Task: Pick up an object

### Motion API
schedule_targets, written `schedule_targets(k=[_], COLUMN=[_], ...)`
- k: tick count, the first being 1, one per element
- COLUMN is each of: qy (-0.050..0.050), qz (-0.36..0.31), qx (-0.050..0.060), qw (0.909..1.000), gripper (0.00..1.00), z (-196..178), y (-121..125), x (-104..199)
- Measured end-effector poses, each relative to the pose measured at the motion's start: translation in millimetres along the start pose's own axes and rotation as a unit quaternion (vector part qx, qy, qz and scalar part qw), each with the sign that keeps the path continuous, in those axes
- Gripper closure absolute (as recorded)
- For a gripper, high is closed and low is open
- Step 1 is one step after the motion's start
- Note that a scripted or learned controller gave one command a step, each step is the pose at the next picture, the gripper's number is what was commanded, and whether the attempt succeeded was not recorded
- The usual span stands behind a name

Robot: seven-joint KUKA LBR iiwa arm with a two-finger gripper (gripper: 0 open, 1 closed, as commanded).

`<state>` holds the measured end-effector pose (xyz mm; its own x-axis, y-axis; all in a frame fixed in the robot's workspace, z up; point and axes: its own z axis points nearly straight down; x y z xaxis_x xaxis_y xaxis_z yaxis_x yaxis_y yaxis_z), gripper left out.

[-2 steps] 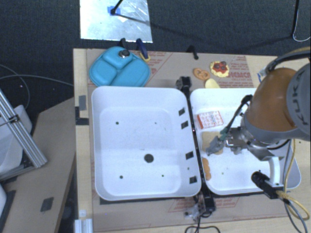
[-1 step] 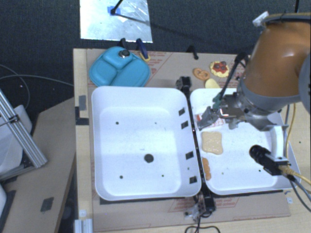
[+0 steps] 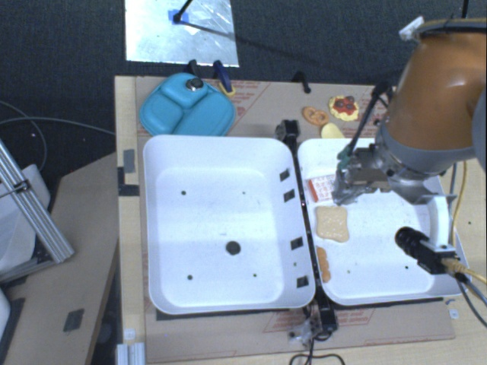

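I see my claw (image 3: 344,195) low in the right bin (image 3: 380,280), just above the toast slice (image 3: 332,224). I cannot tell whether it is released or clenched.

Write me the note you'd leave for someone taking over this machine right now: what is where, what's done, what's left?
End effector: low in the right bin, over its upper left part; nothing seen in its grip.
Right bin holds: a tan bread-like slice just below the end effector, a red-and-white piece beside it, a small orange item by the divider.
Left bin: one small dark object.
Done: nothing lifted yet.
Left: grasp and raise one object.
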<state>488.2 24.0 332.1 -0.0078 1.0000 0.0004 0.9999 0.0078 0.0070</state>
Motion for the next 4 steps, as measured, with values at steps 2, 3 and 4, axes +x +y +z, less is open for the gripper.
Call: schedule_targets(k=[2, 3, 4], qy=[0.000, 0.000, 0.001], qz=[0.001, -0.002, 0.006], qx=[0.003, 0.006, -0.002], qw=[1.0000, 1.0000, 1.0000], gripper=[1.00, 1.00, 1.00], z=[-97.3, -30.3, -106.9], y=[-0.3, -1.6, 0.7], x=[75.9, 153.6, 82.7])
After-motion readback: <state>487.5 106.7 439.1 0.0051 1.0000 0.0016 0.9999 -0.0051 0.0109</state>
